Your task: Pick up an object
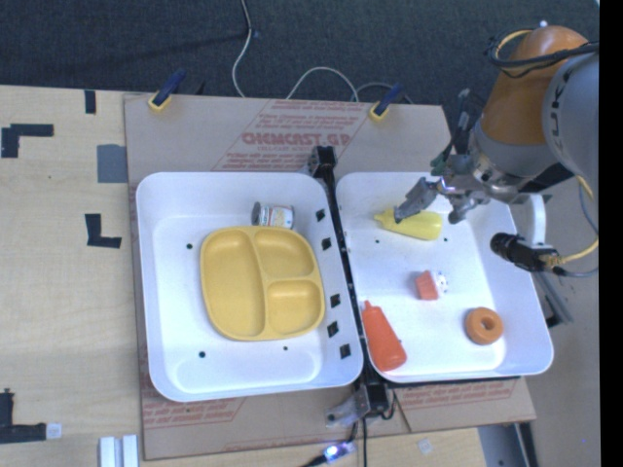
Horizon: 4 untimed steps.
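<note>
Bins (156, 261) smooth white plastic, slight sheen. Divided plate (261, 282) matt yellow plastic. Can (273, 215) shiny metal with paper-like label. Banana (413, 225), carrot (383, 337), doughnut (484, 326) smooth toy plastic, carrot glossiest. Board (292, 139) under bins plain brown cardboard, matt, printed red. Bench (58, 300) pale wood-look. Floor (117, 17) dark rough carpet. Arm (545, 86) glossy orange band, matt grey shell.

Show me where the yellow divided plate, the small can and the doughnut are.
yellow divided plate (261, 282), camera view, on the ridge between its compartments.
small can (274, 215), camera view, on its side wall.
doughnut (484, 337), camera view, on its near ring.
</note>
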Motion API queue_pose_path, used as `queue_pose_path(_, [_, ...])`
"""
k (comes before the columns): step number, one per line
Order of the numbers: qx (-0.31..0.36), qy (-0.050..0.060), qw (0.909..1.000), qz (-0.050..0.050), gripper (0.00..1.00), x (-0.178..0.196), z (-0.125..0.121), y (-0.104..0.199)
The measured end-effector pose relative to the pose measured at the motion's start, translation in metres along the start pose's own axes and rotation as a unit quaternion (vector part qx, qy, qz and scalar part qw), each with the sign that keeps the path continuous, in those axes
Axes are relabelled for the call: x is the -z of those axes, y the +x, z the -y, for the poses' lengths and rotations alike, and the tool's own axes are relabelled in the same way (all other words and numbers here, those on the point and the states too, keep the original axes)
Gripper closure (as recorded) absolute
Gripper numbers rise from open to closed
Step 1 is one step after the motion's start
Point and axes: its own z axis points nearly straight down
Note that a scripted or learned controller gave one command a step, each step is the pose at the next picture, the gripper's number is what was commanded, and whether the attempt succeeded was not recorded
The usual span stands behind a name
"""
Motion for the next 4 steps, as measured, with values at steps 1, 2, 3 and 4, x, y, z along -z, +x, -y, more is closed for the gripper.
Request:
queue_pose_path(1, [0.000, 0.001, 1.0000, 0.000, 0.00, -0.045, 0.006, 0.001])
queue_pose_path(2, [0.000, 0.001, 1.0000, 0.000, 0.00, -0.090, 0.003, 0.007])
queue_pose_path(3, [0.000, 0.000, 1.0000, 0.000, 0.00, -0.119, 0.003, 0.008])
queue_pose_path(4, [0.001, -0.001, 1.0000, 0.001, 1.00, -0.107, 0.002, 0.008])
